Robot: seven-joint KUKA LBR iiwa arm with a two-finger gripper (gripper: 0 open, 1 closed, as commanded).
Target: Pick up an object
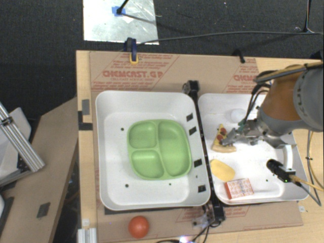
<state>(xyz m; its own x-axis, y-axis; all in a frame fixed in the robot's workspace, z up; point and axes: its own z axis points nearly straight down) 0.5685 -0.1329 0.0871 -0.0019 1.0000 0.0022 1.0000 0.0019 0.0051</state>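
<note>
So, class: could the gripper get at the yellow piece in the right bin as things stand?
Probably yes. The yellow piece lies uncovered, just below the gripper in the same bin, with nothing between them.

Single fixed camera above the bench (167, 65), looking down aslant, both bins framed

Left of the metal-looking gripper (234, 135) sits a smooth, matt green plastic divided tray (159, 149) in a glossy white plastic bin (109, 135); beneath lies matt brown printed cardboard (152, 70).
</note>
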